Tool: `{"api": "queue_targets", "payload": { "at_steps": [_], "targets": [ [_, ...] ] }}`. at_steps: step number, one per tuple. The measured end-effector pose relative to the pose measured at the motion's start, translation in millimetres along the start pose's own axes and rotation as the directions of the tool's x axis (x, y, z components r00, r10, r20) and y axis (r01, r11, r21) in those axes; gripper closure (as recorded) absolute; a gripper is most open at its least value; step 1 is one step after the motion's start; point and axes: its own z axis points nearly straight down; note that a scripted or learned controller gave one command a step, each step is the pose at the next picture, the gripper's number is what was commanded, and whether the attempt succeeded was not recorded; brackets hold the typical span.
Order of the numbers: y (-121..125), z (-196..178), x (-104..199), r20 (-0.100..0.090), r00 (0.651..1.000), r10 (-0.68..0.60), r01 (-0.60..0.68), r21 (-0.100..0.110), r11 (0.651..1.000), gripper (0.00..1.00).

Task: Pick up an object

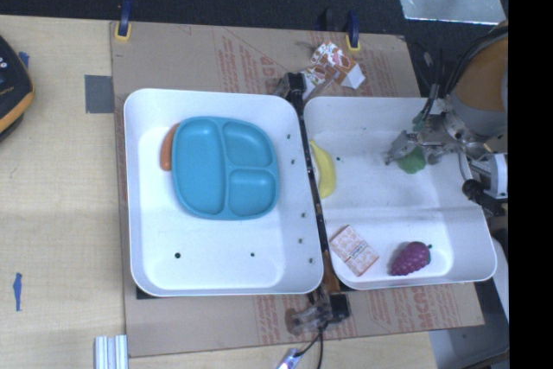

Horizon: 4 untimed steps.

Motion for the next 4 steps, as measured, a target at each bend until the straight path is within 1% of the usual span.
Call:
{"api": "queue_targets", "payload": {
  "at_steps": [1, 3, 4],
  "targets": [
    [0, -11, 0, 0.000, 1.000, -0.003, 0.003, 0.001, 1.000, 1.00],
    [1, -32, -2, 0.001, 1.000, -0.008, 0.008, 0.001, 1.000, 1.00],
    [1, -32, -1, 0.001, 1.000, -0.008, 0.008, 0.001, 1.000, 0.00]
  ]
}}
